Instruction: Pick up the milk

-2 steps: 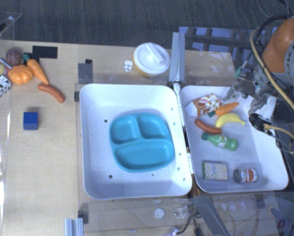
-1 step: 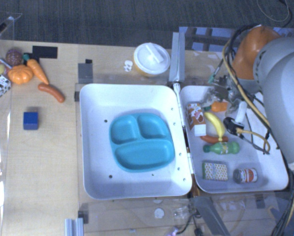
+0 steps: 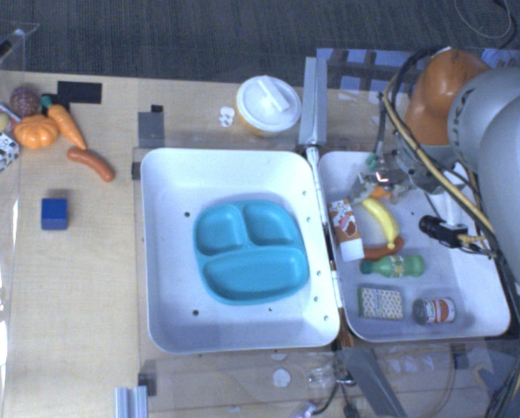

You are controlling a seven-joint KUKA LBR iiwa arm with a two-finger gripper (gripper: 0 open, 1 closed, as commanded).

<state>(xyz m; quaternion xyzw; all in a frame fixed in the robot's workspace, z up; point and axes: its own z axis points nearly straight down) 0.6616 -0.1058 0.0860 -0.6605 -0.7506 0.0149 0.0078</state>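
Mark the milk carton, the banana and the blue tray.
milk carton (image 3: 345,226): camera view, on the middle of its printed side, by the right bin's left wall.
banana (image 3: 383,221): camera view, on the middle of its yellow curve.
blue tray (image 3: 253,251): camera view, on the ridge between its compartments, left bin.

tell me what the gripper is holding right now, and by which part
Cannot be told. The gripper sits low in the right bin just above the banana; the milk lies apart from it.
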